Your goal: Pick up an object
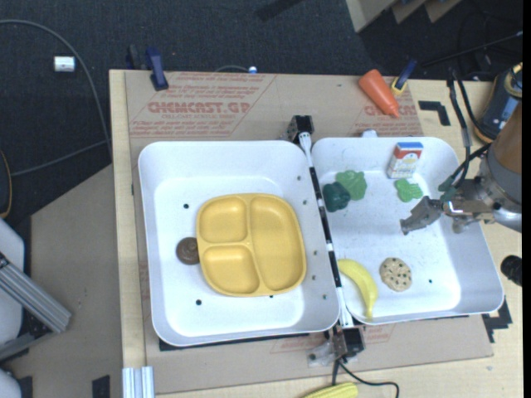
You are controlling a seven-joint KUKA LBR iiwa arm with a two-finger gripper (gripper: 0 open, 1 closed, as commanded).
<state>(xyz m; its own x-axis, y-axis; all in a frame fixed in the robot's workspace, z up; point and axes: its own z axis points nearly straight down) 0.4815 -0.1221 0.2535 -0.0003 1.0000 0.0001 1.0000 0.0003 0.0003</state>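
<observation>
On the brown board surface (207, 106), the claw (419, 216) is hanging over the right white bin (473, 293), fingers seemingly parted and gripping nothing, so dropping squarely onto the round speckled cookie (397, 274) just below-left seems best.

You are looking at a robot lab: desk (207, 106) bearing clamped bins (158, 222), cable (50, 40) trailing over carpet (58, 139).

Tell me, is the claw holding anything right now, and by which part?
Nothing is held: the claw hangs open above bare floor of the right bin.
</observation>
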